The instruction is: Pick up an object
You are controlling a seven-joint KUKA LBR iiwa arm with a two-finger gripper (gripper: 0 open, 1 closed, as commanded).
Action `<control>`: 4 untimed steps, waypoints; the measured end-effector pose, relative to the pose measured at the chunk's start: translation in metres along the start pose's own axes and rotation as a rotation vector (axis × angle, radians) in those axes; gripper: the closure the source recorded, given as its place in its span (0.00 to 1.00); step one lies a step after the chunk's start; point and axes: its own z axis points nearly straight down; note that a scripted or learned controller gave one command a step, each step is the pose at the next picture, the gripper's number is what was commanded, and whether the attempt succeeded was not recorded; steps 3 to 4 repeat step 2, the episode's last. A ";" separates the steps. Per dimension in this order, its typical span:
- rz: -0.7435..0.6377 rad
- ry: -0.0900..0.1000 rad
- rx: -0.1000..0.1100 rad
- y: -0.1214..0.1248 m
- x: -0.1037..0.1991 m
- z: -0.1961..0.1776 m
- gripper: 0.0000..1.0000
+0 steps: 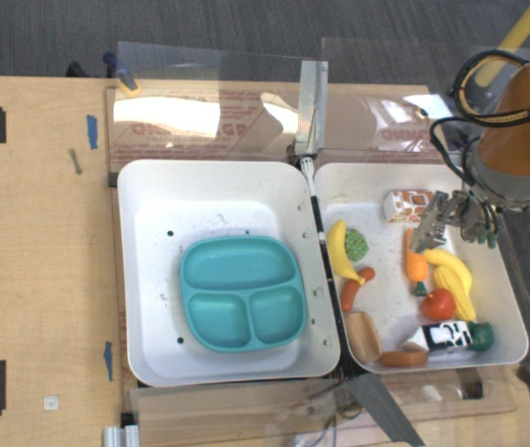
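Observation:
My gripper (426, 237) hangs over the right bin (516, 329), near its right side, below the orange band of the arm. Just under its tip lies an orange carrot (416, 265). A yellow banana (456, 277) and a red tomato (439, 303) lie right beside the carrot. A small snack box (404, 205) sits up and to the left of the gripper. I see nothing held in the gripper.
The right bin also holds a second banana (341, 251), a green broccoli piece (356, 244), a bread roll (362, 334), a sausage (402, 358) and a black-and-white box (446, 335). The left bin (143, 250) carries a teal divided plate (243, 291).

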 end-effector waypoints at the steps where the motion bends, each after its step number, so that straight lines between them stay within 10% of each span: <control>1: -0.004 -0.005 -0.002 0.003 -0.001 -0.002 0.00; 2: 0.049 -0.013 -0.004 -0.003 -0.012 0.069 0.00; 4: 0.049 -0.013 -0.004 -0.003 -0.012 0.069 0.00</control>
